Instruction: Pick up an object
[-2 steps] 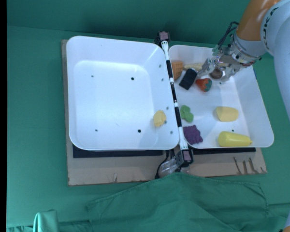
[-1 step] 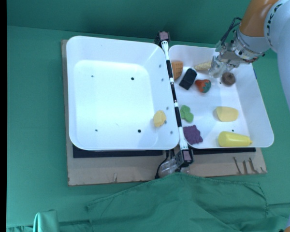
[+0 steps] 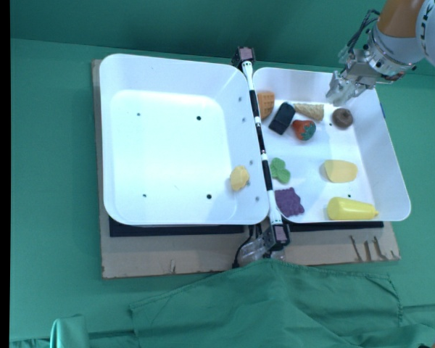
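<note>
You see a yellow lump (image 3: 239, 177) near the left bin's (image 3: 167, 71) right edge. In the right bin (image 3: 391, 187), a brown ball (image 3: 341, 117) sits near the far edge; beside it hovers the gripper (image 3: 341, 93), its grip state unclear.

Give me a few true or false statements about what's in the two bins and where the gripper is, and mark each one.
1. The left bin holds one small yellow object. True.
2. The gripper hangs over the left bin. False: it is over the right bin's far right corner.
3. A purple object lies near the right bin's front left corner. True.
4. The brown round object sits between the gripper's fingers. False: it lies in the bin beside the gripper.
</note>
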`<act>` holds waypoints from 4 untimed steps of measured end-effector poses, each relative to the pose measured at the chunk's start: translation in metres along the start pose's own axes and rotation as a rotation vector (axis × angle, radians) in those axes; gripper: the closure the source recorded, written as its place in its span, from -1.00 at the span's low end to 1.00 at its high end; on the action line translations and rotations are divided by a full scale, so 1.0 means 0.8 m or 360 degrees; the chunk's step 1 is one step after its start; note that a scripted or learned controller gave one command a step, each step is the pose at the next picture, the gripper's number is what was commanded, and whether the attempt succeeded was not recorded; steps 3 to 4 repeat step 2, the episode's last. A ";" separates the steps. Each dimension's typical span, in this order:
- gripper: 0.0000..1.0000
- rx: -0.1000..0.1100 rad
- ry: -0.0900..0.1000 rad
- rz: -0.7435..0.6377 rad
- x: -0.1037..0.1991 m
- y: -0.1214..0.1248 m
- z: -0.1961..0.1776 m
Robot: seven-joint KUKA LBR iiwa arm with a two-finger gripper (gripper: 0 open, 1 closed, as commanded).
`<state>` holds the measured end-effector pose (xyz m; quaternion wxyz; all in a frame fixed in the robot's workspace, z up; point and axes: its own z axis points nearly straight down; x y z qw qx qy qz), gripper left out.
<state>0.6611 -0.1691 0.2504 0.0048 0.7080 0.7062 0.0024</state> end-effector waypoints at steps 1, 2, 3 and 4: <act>1.00 -0.0003 -0.0001 -0.0001 0.004 0.005 -0.083; 1.00 -0.0004 -0.0001 -0.0003 0.002 0.020 -0.152; 1.00 -0.0004 -0.0001 -0.0003 0.002 0.020 -0.152; 1.00 -0.0004 -0.0001 -0.0003 0.002 0.020 -0.152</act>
